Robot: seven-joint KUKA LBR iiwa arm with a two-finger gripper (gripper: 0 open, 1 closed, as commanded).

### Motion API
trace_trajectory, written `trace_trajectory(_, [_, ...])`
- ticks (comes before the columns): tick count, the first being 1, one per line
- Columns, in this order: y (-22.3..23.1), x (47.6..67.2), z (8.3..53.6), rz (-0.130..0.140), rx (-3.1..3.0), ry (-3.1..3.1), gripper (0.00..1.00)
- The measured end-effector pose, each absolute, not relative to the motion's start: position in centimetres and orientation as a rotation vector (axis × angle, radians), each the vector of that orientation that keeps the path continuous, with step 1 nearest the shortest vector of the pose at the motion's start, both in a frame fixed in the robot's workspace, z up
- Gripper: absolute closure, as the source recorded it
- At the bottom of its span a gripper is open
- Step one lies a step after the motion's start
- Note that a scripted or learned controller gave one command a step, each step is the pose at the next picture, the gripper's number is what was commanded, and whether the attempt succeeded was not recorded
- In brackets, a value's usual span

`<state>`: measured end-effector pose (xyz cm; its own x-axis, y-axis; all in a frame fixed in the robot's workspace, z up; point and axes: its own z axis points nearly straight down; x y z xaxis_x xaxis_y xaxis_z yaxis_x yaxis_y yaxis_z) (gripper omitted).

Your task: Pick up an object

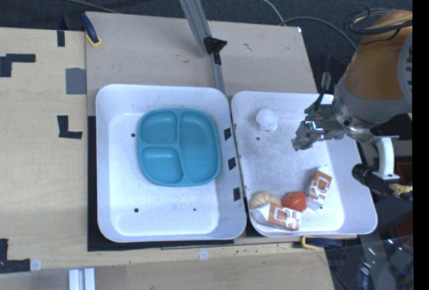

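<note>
From the camera view I see the gripper [303, 140] hovering over the right bin [348, 168], finger state indeterminate, holding nothing, while the carton [319, 187] lies near the bin's front corner, long axis running upper-left to lower-right.

Grey arm [375, 91], orange band [375, 57]

Teal divided plate [179, 147] in left bin [107, 168]

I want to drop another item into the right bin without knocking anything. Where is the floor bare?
The middle of the right bin is bare, between the white ball above, the gripper at right and the red ball below. The lower edge is crowded.
</note>
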<state>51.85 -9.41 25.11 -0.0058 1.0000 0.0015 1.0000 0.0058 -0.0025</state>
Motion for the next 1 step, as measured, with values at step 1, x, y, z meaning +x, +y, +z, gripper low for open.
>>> trace_trajectory(1, [-4.18,53.23,24.86,0.001,-2.213,-2.228,1.0])
